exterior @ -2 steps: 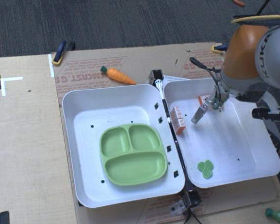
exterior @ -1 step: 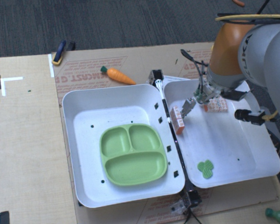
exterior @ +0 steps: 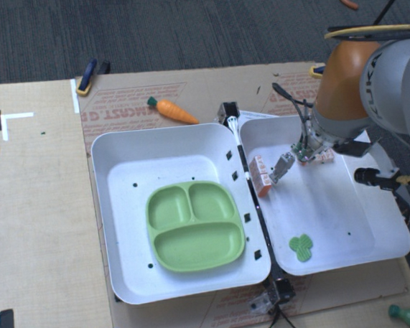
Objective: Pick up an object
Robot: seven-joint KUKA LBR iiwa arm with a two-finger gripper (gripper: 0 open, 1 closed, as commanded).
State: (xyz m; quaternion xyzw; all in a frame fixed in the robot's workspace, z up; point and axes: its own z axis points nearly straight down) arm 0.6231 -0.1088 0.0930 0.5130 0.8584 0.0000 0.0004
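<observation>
The green leafy toy lies untouched; the gripper, jaw state indiscernible, hovers beside the small carton, needing descent to grasp.

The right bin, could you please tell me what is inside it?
The right bin holds an orange-and-white box, a small green piece and the gripper. The arm covers its far corner.

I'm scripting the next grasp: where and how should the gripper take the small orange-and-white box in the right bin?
Probably grip the small box across its narrow width, coming straight down. It lies flat and elongated beside the right bin divider wall, so close the fingers across its short sides, along the wall.
</observation>
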